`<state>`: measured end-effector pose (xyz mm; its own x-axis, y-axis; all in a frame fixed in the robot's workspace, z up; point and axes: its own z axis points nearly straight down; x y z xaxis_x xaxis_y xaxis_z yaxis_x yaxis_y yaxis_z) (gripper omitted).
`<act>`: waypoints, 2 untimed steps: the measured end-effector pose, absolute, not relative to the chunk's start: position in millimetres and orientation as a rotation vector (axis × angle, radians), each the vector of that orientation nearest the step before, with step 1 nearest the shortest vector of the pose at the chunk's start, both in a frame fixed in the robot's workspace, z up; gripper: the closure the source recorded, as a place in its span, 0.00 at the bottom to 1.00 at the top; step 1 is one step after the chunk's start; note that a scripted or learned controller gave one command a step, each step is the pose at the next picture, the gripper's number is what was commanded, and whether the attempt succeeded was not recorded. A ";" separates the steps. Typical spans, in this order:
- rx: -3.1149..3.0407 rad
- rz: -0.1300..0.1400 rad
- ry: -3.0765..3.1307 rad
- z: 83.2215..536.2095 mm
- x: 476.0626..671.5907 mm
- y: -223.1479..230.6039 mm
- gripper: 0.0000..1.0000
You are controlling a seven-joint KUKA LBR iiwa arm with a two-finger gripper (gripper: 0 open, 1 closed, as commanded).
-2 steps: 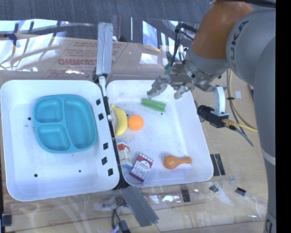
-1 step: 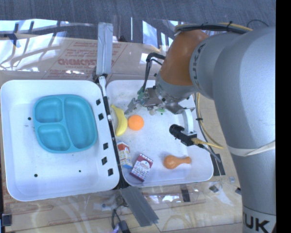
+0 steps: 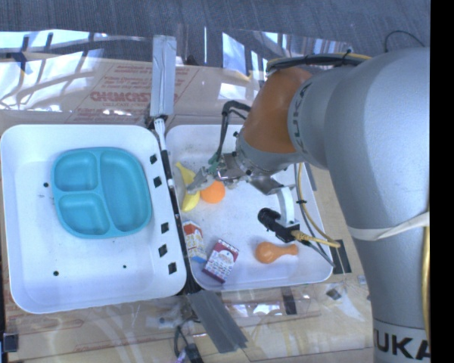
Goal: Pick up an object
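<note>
Arm: the grey arm (image 3: 348, 127) comes in from the right and bends down over the right bin (image 3: 238, 221), its orange band above the wrist plain to see from here.
End effector: the end effector (image 3: 212, 174) is low over the upper-left part of the right bin, right at the orange ball; whether it is spread or pressed together I cannot tell from this angle (the wrist hardware crowds it), and I cannot see anything caught in it.
Orange ball: the orange ball (image 3: 212, 193) lies on the floor of the right bin near its left wall, just beside the tip of the end effector.
Yellow piece: a curved yellow piece (image 3: 185, 175) lies against the left wall of the same bin, touching or nearly touching the ball.
Cartons: a small red-and-white carton (image 3: 192, 240) sits by the left wall lower down, and a second carton (image 3: 222, 260) lies tilted just beside it, near the front rim.
Orange gourd: a pear-shaped orange gourd (image 3: 272, 252) lies on its side toward the front of the right bin, well apart from the ball.
Left bin: the left bin (image 3: 23, 278) holds a teal divided plate (image 3: 102, 191), lying flat.
Table: the table (image 3: 83, 324) carries both bins side by side.
</note>
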<state>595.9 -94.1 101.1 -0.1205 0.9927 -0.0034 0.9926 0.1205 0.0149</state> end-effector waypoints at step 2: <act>2.080 0.007 2.343 97.2 569.9 -131.0 1.00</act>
<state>569.9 -131.0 97.2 -0.1184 0.9930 -0.0034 0.9929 0.1184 0.0088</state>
